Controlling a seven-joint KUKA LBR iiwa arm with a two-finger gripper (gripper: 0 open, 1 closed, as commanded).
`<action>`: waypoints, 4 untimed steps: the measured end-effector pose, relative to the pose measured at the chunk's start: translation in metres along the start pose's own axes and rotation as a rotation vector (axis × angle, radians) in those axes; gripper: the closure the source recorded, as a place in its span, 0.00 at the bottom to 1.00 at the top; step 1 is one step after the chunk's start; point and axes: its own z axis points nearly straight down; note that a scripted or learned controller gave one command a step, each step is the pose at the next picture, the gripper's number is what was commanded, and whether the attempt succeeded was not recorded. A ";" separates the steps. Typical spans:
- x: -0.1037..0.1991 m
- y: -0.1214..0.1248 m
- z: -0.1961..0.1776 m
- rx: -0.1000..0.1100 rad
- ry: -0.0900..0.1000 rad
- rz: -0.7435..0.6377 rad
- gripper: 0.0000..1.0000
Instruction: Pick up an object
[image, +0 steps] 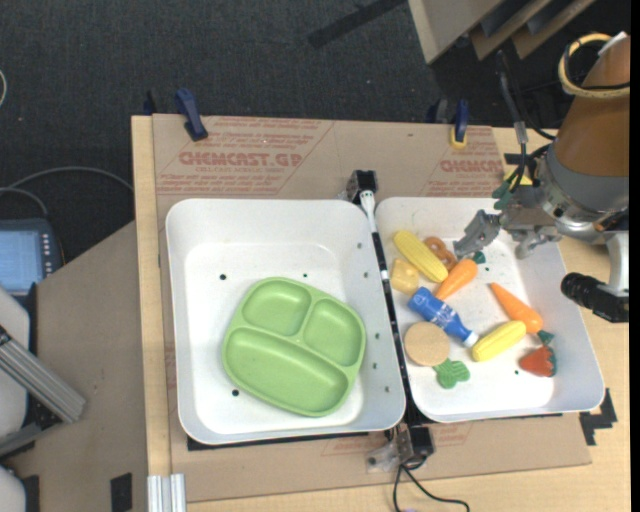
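The right bin (575, 385) holds several toy foods: a yellow corn cob (420, 255), an orange carrot (457, 277), a second carrot (516, 306), a blue bottle (441, 316), a yellow banana (498, 340), a tan round cookie (427, 345), a green broccoli (452, 373) and a red strawberry (537, 362). My gripper (503, 238) hangs over the bin's back part, just right of the corn and above the first carrot. It stands open, with nothing between its fingers (478, 236).
The left bin (190, 300) carries a green divided plate (295, 345). A small yellow piece (404, 276) and a brown pretzel (437, 247) lie by the corn. A black clip (362, 185) sits where the bins meet at the back.
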 end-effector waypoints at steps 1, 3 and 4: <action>-0.045 0.041 0.152 -0.010 -0.002 0.001 0.00; -0.076 0.075 0.143 0.010 0.003 -0.001 0.00; -0.027 0.045 0.169 0.005 0.003 -0.002 0.00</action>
